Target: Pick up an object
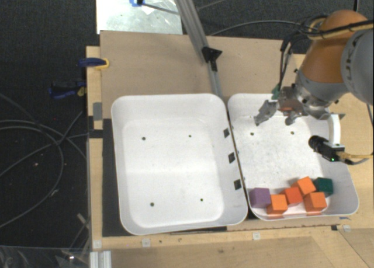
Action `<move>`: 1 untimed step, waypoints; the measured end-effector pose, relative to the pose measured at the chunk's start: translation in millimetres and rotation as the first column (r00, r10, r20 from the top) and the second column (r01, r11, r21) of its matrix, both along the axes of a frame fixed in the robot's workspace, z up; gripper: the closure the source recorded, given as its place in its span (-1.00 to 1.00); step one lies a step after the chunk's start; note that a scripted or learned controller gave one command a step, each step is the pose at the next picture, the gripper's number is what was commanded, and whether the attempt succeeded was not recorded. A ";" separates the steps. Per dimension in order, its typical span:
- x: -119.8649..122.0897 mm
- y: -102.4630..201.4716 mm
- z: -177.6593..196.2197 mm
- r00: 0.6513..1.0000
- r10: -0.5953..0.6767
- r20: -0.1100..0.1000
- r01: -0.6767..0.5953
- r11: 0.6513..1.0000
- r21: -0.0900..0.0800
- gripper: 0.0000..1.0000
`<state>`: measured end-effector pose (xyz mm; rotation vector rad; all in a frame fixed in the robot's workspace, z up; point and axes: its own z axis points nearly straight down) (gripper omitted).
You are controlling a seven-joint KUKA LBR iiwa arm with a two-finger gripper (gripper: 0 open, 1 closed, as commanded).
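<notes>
The blocks to choose from sit bunched in the near corner of the right bin: a purple block, three orange blocks with a fourth orange one among them, and a dark green block at the back. They look like small, stiff, light cubes with flat faces, so a pinch across two opposite sides should hold one without crushing it. They press against each other and against the bin wall, which leaves little room for fingers; the purple block, at the open end of the row, seems the easiest to reach, taken across its free sides. The tool hangs over the far part of the right bin, well apart from the blocks, with its two fingers spread wide and nothing between them. The left bin lies beside it on the worktop.
</notes>
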<state>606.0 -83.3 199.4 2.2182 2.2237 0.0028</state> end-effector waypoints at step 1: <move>-88.8 -31.7 -41.2 1.000 -0.007 -0.007 0.007 1.000 -0.001 -1.00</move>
